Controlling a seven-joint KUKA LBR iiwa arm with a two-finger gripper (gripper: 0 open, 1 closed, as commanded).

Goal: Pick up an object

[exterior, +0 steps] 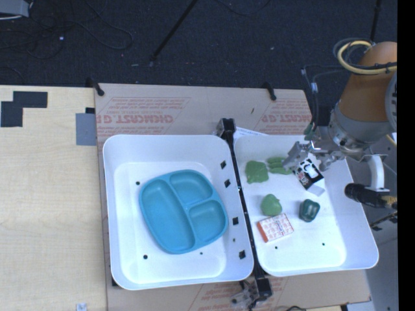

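1. Two white bins are seen side by side on the bench: the left bin (123, 173) and the right bin (350, 251), with a black divider (237, 193) between them.
2. A blue tray (181, 209) with three compartments is seen in the left bin, to the left of the divider.
3. The arm (366, 89) is seen over the right bin's far right corner; its gripper (310, 155) hangs above the far part of that bin. Whether its fingers are spread or pressed together cannot be told.
4. A red-and-white card (275, 227) lies flat in the right bin, right of the divider, near side.
5. Three light green pieces are seen further in: one (256, 172) just beside the divider, one (280, 166) near the gripper, one (271, 205) just above the card.
6. A black-and-white item (309, 173) lies below the gripper.
7. A dark green pepper (309, 210) lies right of the card.
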